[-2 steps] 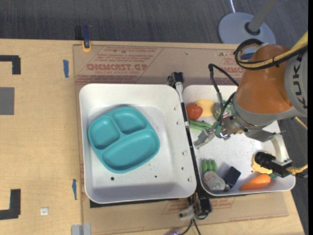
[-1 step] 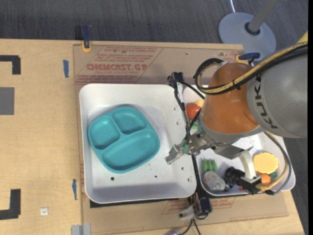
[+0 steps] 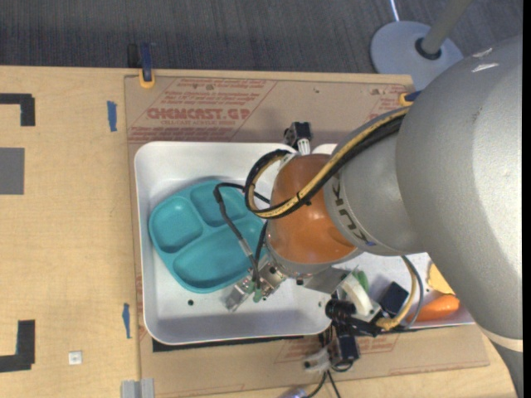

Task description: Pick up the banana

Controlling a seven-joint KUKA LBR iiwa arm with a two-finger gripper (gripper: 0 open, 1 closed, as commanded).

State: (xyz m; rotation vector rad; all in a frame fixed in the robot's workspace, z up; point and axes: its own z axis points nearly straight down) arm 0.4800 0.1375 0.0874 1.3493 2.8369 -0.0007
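My arm's orange band [image 3: 303,214] and grey wrist hang low over the seam between the two white bins and hide what lies below them. The gripper [image 3: 251,289] pokes out under the wrist as small metal parts, at the near right edge of a teal divided plate [image 3: 195,235] in the left bin [image 3: 158,305]. A yellow-orange piece [image 3: 440,284] and an orange object [image 3: 436,308] peek out from under the arm in the right bin; I cannot tell what they are.
The big grey arm body [image 3: 465,197] covers most of the right bin. Black and white cable fittings [image 3: 365,301] hang near the bins' front edge. Brown cardboard [image 3: 216,110] lies under the bins, with the wooden bench [image 3: 58,222] to the left.
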